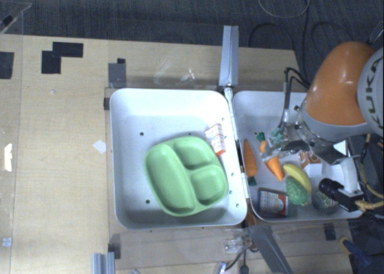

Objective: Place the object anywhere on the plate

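Camera view first, operator: on the pale wooden counter (54, 165) you see two white bins side by side. The left bin (129, 147) holds a green divided plate (186, 174), lying flat and tilted on the diagonal, with three compartments. Just beside its upper right edge, a small red-and-white packet (216, 139) rests against the bin's right wall.

Move to the right bin (258, 108). Along its left wall you find an orange carrot (249, 157) lying lengthwise. Below it sits a dark can with a red label (273, 201). Near the middle, a second, shorter orange carrot piece (275, 167) lies close to a yellow banana (297, 175), which touches a green leafy toy vegetable (296, 191).

The gripper (282, 141) hovers low over this clutter, just above the short carrot piece. You cannot tell whether its fingers are spread or pressed together; nothing is visibly pinched between them.
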`<state>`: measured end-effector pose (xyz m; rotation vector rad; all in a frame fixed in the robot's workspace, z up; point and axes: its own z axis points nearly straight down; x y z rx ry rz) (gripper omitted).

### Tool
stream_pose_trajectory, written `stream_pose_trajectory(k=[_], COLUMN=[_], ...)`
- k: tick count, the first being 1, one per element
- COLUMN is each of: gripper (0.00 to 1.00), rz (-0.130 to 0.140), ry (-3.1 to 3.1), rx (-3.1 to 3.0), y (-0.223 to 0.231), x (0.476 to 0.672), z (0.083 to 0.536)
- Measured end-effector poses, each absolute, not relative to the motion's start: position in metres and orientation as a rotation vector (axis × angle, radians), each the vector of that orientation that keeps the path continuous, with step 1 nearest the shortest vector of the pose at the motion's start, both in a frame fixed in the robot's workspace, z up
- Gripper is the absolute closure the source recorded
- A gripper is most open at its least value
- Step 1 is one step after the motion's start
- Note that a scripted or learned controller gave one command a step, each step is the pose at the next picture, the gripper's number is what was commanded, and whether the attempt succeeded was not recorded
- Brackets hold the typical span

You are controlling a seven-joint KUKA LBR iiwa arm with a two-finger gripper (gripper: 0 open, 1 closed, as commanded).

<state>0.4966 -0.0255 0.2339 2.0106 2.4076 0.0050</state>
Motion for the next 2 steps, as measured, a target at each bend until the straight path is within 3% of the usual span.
stream_pose_trajectory(k=[1, 2], gripper=[1.0, 0.0], rz=[0.006, 0.004], ry=[2.249, 2.248], rx=[2.192, 2.193], y=[0.0391, 0.0382], x=[0.5452, 0.545], z=[0.1851, 0.1847])
